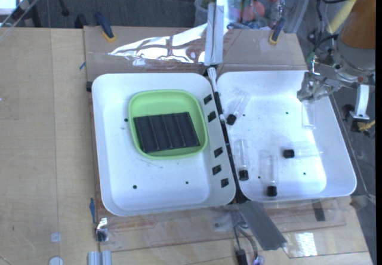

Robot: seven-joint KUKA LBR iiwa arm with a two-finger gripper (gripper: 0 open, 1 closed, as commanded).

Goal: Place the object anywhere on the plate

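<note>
— Where was the grey metal two-finger pincer found, and what was its state?

— It was seen above the far right corner of the right shallow white bin. Whether it was clenched or released could not be told. A clear plastic tube was seen just below it, but whether the tube was grasped or merely lay on the bin floor could not be made out.

— What else was noted in that bin?

— Several clear plastic vials with black caps were scattered there: one near the divider, two towards the near edge, and one lying crosswise.

— And the plate?

— The light green, rounded square plate was seen in the left shallow white bin, well apart from the pincer. A black ridged slab was resting on it; no clear tube was seen on it.

— How far along was the task judged to be?

— It was judged early. At most the pick-up had been started. The carry across the divider and the set-down on the plate were left to be done.
</note>
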